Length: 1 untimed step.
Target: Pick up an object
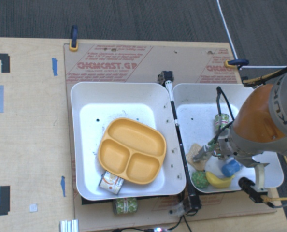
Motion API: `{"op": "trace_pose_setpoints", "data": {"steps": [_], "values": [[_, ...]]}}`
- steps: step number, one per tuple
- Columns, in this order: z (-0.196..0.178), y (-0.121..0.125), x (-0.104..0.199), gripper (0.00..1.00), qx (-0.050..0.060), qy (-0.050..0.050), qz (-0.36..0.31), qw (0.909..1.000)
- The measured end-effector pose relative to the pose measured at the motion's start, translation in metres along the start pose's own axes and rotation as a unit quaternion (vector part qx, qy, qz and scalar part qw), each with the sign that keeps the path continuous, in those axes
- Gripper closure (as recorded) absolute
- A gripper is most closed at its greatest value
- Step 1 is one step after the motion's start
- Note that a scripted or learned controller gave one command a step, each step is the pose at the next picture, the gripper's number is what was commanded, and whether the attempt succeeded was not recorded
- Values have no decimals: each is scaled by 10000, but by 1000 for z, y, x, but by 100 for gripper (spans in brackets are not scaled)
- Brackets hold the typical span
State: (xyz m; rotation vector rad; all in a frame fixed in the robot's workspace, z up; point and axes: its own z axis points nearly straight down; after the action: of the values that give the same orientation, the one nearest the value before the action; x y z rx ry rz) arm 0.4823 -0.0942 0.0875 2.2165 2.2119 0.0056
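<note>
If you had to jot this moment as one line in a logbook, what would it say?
arm: over right bin | gripper: low, near banana, blue object, green ball | left bin: yellow divided plate, small can

In the right bin [192, 105], a yellow banana [218, 180] lies flat at about 6 o'clock, curved along the front wall. Just beside it at 7 o'clock sits a green bumpy ball [199, 178]. A small blue block [230, 168] rests just above the banana. A green-labelled can [222, 121] stands near the centre, towards 12 o'clock.
</note>
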Motion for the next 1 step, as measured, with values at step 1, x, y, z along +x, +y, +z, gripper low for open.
{"op": "trace_pose_setpoints", "data": {"steps": [1], "values": [[0, 12, 0, 0, 31, 14, -3, 10000]]}}
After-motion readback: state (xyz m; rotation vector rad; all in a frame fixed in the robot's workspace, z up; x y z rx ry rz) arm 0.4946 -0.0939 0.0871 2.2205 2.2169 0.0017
